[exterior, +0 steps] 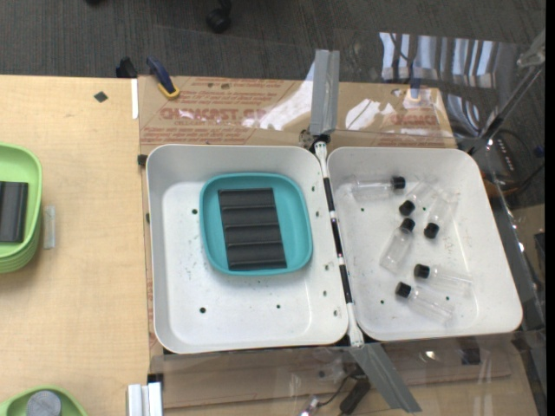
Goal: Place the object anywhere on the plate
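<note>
Nearest: clear vials w/ black caps [414, 273] scattered in the right bin [486, 319], lying at mixed angles. Teal plate [299, 232] sits left of them, across the divider, in the left bin [173, 310]. Claw's state: can't tell.

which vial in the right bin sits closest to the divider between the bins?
The vial at the right bin's top left, black cap pointing right; its clear end nearly reaches the divider. The others lie further right.

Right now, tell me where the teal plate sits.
The teal plate lies in the left white bin, slightly above its middle, just left of the divider from the right bin holding clear vials.
</note>
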Motion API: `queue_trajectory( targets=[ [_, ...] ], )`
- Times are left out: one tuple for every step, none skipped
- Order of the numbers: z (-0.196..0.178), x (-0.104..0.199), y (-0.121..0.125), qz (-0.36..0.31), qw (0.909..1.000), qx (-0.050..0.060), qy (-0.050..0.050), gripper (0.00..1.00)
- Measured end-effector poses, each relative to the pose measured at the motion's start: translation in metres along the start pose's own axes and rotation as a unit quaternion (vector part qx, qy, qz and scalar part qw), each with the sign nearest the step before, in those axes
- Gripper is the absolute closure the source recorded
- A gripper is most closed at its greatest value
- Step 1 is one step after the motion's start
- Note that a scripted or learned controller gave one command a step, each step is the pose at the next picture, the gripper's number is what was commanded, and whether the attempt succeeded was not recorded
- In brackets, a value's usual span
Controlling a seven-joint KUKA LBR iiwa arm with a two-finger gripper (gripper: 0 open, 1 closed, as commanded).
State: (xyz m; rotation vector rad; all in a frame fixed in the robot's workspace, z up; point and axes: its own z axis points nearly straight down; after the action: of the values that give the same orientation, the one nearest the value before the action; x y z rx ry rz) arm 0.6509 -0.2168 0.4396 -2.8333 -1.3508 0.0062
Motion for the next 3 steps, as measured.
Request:
queue_trajectory(
  targets=[
    [0.000,0.006,0.002,0.065,0.9979,0.000,0.000,0.00],
    [0.001,0.003,-0.001,0.118,0.9930,0.001,0.000,0.00],
    [0.000,-0.017,-0.013,0.191,0.9816,0.000,0.000,0.00]
  ],
)
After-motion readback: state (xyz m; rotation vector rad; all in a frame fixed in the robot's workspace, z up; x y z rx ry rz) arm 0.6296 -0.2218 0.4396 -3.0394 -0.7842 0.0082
